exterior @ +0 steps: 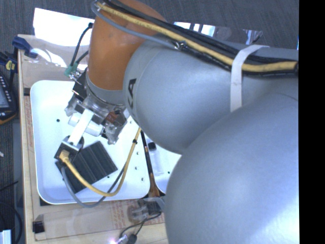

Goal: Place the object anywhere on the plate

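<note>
My gripper [99, 122] hangs low over the middle of the left white bin [44, 136], below the orange band of the wrist. Its metal body faces the camera and hides what lies under it. The big grey arm covers the whole right half of the view and most of the right bin [163, 173], of which a small white corner shows.
The left bin's bare white floor shows along its left side and near corner. Two tiny dark specks [57, 120] lie on that floor left of the gripper. A wooden bench edge [76, 217] runs along the front, with cables and small clutter beyond the bin's left rim.
</note>
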{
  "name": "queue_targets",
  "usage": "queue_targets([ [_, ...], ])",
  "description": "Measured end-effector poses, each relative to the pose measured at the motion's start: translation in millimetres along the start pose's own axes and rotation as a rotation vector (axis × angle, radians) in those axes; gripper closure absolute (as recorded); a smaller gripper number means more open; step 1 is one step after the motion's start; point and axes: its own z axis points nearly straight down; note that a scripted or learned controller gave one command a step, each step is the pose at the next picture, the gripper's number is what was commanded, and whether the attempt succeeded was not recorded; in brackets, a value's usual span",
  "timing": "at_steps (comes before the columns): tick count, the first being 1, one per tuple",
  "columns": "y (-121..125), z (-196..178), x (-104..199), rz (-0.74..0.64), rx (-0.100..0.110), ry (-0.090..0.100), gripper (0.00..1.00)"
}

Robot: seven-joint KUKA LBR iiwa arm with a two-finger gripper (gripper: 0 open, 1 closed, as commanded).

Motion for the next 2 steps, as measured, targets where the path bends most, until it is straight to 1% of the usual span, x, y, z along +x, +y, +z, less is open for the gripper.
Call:
queue_targets([
  [1,60,-116,-56,0.357,-0.006,0.005,1.00],
  [2,10,-118,-15,0.654,-0.006,0.006,1.00],
])
